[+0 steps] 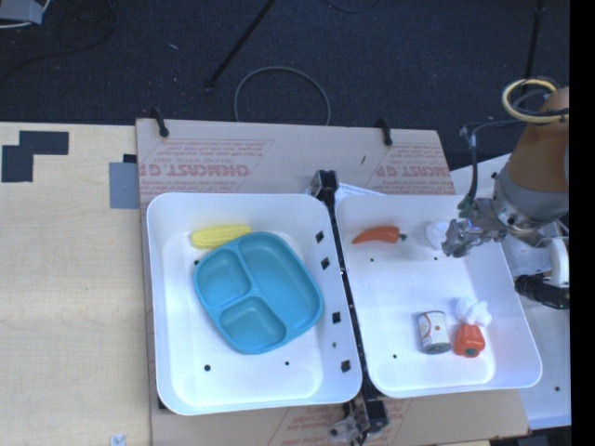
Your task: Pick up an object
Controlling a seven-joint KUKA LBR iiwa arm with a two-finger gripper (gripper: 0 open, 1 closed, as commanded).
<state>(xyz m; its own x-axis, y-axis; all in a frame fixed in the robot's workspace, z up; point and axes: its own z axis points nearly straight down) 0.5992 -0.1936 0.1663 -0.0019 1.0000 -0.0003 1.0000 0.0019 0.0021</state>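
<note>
**Gripper low at the right bin's far edge, nothing seen in its grasp**

Whether the fingers were spread or pressed together could not be told; the gripper [457,240] showed as a small dark cluster with no object visible in it.

The two bins sat side by side, probably so that things could be lifted from one and dropped in the other. The left bin [177,360] held a blue divided plate [257,291], lying flat near its middle, and a yellow corn cob [220,236] just beyond the plate's far rim, touching or nearly touching it.

The right bin [390,370] held the smaller, looser pieces. A small can [432,332] lay on its side near the front, with an orange toy vegetable [469,340] just beside it and a white crumpled bit [469,310] touching that toy's top. An orange-red chilli [376,235] lay well apart, toward the far left of this bin. A small white object [437,233] sat just beside the gripper.

The arm [537,170] came in from the right and stood steep over the bin's far right corner, wrist bent down and leftward. That white object looked the likeliest target, being nearest.
</note>
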